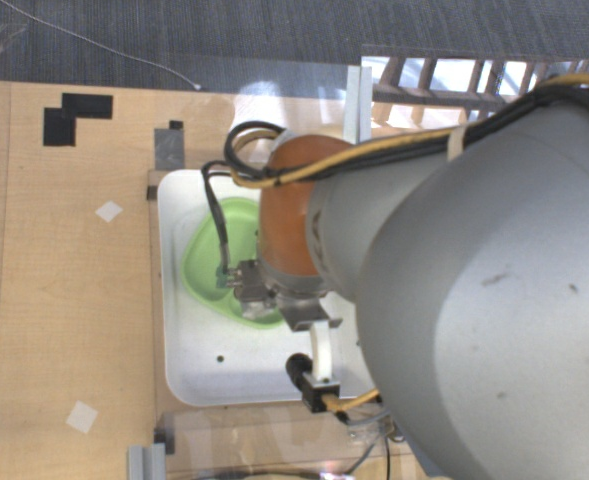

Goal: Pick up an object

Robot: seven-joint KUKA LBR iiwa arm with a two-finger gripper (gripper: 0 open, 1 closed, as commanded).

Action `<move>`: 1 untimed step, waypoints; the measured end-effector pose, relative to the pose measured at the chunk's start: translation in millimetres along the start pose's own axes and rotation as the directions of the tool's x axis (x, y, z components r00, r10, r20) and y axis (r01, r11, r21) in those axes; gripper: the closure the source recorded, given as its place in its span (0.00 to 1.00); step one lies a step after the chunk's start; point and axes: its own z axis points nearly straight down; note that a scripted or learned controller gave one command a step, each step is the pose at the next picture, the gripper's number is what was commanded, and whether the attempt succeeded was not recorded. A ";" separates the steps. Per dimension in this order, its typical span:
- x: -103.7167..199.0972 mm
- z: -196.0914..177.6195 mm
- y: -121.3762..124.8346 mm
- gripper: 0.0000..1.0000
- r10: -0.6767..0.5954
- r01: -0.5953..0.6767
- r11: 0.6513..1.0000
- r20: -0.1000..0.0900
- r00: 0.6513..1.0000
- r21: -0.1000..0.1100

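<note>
A light green object (pixel 209 253), round like a bowl or lid, lies in the white bin (pixel 189 368) toward its left wall. The arm's orange band (pixel 284 218) and grey wrist hang directly over the green object's right half and hide it. My gripper sits under the wrist, around (pixel 259 298), just above or at the green object's near edge. Black cables loop over the wrist.
The big grey arm body (pixel 494 298) covers the right half of the view and whatever lies under it. Left of the bin is bare wooden bench (pixel 64 298) with black markers at the far left. A metal frame (pixel 444 78) stands at the back right.
</note>
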 end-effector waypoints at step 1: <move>16.1 -24.0 5.6 1.00 0.188 -0.188 0.982 -0.001 0.982 -0.001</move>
